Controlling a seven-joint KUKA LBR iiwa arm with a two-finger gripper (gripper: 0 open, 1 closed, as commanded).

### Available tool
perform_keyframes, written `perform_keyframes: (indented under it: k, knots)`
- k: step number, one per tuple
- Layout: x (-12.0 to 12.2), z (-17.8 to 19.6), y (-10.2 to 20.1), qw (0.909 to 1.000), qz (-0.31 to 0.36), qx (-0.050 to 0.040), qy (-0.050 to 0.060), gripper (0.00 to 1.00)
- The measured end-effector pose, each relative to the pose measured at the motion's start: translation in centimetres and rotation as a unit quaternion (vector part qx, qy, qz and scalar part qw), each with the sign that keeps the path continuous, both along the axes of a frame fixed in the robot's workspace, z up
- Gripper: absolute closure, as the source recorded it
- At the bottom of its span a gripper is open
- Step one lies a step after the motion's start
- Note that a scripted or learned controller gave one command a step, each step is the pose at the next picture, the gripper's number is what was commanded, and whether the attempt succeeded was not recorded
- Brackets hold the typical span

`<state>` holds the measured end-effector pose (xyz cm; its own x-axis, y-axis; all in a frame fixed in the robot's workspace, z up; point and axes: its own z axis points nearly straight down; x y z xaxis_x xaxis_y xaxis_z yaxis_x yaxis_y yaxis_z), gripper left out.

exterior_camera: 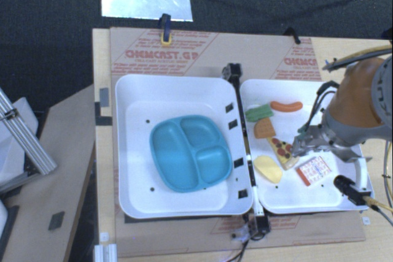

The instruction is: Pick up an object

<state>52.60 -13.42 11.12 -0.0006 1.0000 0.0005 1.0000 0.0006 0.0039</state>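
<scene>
Crowded right bin: pizza slice, yellow lemon-shaped piece and red-and-white packet lying close together, so a descent here risks nudging a neighbour aside or pinching two things at once. Flat, thin toys too, hard to get under; likely to slip out and leave a failed try. Gripper low over the right end of the pizza slice, its state impossible to tell from this slant. Pizza slice: tan wedge with red topping spots, flat on the bin floor near the divider. Further back, orange sausage, green piece, brown piece. Blue divided plate in the left bin.
</scene>
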Motion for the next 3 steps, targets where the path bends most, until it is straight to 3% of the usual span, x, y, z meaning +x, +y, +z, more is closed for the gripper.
perform_keyframes:
  k: [2, 3]
  knots:
    - [0.9, 11.7, 0.1, 1.0000, 0.002, -0.0012, -0.002, 1.00]
    - [2.3, 10.7, 5.6, 1.0000, 0.005, 0.0005, 0.001, 1.00]
